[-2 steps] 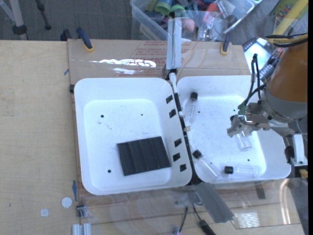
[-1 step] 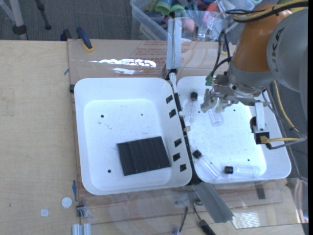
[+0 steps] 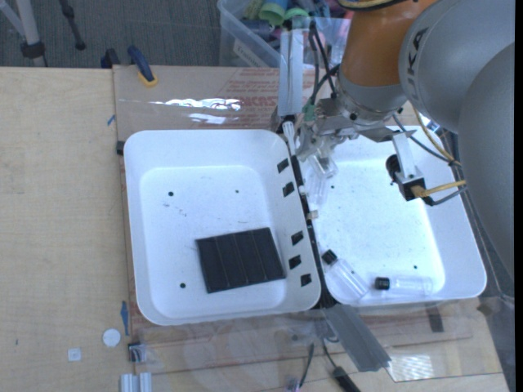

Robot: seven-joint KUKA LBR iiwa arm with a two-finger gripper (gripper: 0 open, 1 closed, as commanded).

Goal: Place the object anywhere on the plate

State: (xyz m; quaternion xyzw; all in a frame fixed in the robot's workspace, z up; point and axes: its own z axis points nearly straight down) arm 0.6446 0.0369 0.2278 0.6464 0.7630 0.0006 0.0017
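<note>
Two shallow white bins sit side by side on the desk. In the left bin a dark, flat, ribbed rectangular plate lies slightly askew toward the near right part of the floor. In the right bin the object, a small clear tube with a black cap at its left end, lies on its side near the near wall, well apart from the plate. Another clear, tube-like piece lies just left of it, by the near left corner. The grey arm with its orange band reaches in from the right; its pincer hangs over the far left part of the right bin, close to the dividing rims, and whether it is open or closed cannot be told.
</note>
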